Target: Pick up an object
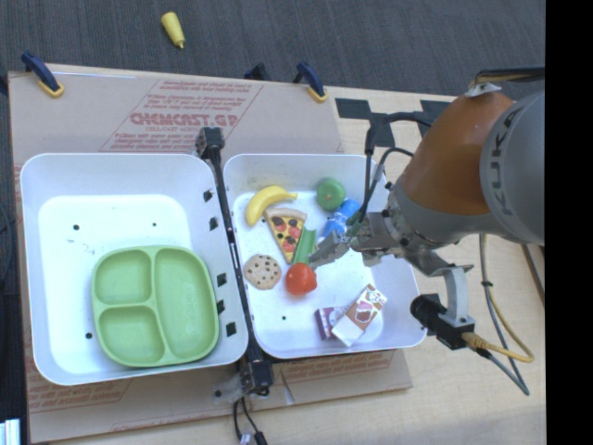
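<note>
The grey arm with the orange band reaches in from the right over the right-hand shallow white bin (400,334), its end effector (326,248) low among the toys there. Whether its fingers are parted or closed cannot be told, because the wrist and a blue piece (345,213) near the tip hide them. The tip sits just beside a narrow green stick-shaped toy (304,245) and just above a round red toy tomato (300,279). To the left lie a yellow plastic banana (267,201), a pizza-slice toy (286,227) and a round chocolate-chip cookie toy (262,272). A green round toy (330,192) sits near the far wall, and a small brown-and-white carton (353,315) lies near the front. The left-hand white bin (56,184) holds a pale green divided plastic tray (154,305).
</note>
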`<state>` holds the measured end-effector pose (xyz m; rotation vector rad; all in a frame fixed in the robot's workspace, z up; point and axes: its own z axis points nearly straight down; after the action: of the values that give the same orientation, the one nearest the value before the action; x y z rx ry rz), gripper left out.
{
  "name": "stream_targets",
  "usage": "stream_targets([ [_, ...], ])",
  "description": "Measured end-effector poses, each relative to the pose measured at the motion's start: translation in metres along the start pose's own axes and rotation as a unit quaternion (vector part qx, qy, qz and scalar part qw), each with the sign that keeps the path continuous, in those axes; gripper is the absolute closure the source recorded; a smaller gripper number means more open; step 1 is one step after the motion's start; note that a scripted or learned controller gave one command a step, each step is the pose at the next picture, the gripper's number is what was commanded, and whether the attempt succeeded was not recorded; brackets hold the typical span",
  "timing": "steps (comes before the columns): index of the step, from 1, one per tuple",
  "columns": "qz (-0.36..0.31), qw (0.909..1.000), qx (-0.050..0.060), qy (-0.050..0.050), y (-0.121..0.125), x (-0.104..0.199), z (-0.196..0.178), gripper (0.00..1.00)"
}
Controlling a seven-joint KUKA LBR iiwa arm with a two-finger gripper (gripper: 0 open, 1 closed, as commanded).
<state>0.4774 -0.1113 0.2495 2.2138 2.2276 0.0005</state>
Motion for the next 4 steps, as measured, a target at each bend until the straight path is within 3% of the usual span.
stream_targets([
  [1, 0.0, 1.0, 0.004, 0.001, 0.017, -0.029, 0.148, 0.0],
  [2, -0.001, 1.0, 0.004, 0.001, 0.018, -0.029, 0.138, 1.0],
  [3, 0.0, 1.0, 0.001, 0.001, 0.096, -0.062, 0.158, 1.0],
  [4, 0.001, 1.0, 0.0, 0.0, 0.047, -0.096, 0.064, 1.0],
])
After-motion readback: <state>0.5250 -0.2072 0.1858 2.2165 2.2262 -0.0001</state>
